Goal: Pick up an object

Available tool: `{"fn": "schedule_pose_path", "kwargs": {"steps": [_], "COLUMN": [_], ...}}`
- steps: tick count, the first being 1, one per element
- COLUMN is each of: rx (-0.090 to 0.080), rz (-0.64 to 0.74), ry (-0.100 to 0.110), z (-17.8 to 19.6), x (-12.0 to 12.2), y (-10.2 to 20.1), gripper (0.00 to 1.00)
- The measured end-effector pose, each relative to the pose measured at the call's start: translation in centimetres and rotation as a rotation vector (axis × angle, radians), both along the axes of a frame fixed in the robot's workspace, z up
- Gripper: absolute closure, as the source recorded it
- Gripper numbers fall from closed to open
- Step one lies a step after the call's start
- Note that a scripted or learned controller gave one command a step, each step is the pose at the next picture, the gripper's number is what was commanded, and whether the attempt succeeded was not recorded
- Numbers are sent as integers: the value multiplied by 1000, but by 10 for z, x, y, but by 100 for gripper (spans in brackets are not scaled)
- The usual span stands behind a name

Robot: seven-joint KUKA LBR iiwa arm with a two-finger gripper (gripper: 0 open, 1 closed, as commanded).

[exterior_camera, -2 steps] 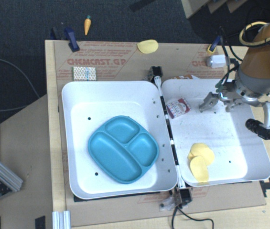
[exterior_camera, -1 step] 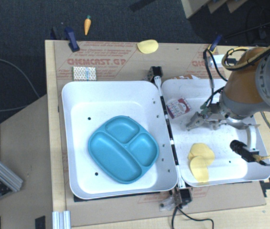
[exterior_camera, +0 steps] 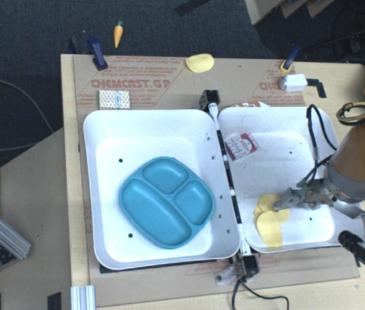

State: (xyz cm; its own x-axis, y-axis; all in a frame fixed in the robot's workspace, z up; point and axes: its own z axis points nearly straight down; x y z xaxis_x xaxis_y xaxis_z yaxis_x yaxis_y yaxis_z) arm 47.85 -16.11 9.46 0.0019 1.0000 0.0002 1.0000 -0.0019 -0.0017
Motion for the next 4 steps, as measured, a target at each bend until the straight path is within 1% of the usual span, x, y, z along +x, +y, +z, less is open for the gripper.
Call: {"fn": "schedule_pose_path", "kwargs": {"steps": [1,2,3,4], "rx": [0,-1,0,1], "rz": [3,1,3,1], "ry": [-3,-2,-2,1], "z": [90,-10,-10,-10], "x": [6,0,77,35], "y": [81,67,69,67], "gripper": [0,0,0,0]}}
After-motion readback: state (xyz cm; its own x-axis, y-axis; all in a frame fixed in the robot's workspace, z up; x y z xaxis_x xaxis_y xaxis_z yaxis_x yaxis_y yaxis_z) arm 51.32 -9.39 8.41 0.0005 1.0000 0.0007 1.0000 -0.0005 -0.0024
